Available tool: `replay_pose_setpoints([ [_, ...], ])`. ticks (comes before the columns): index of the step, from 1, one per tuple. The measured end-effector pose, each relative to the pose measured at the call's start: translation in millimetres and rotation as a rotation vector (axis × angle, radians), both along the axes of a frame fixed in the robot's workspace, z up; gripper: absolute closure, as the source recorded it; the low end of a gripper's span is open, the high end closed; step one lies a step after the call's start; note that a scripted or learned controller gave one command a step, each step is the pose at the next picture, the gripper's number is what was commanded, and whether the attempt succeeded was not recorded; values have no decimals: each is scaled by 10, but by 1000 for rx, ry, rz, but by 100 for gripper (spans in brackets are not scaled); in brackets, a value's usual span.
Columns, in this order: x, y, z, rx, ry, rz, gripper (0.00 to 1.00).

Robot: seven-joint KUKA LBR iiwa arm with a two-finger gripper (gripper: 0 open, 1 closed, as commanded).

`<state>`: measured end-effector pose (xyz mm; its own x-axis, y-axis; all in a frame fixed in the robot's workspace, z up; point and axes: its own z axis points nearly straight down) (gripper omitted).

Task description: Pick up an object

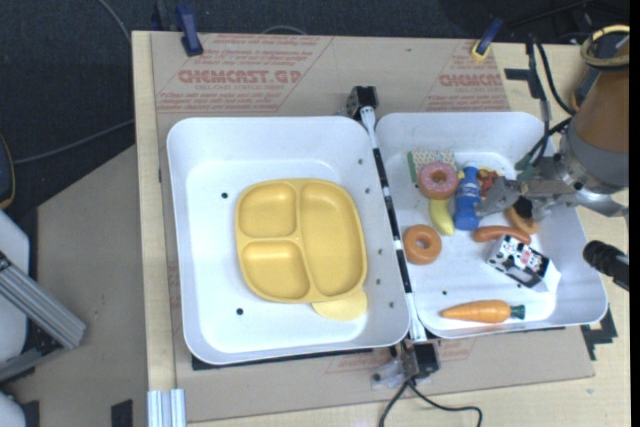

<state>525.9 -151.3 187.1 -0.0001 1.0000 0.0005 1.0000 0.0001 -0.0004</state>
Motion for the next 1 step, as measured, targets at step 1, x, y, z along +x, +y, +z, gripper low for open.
replay_pose_setpoints([
  [1, 507, 191, -1029, 1, 2, 1, 0],
])
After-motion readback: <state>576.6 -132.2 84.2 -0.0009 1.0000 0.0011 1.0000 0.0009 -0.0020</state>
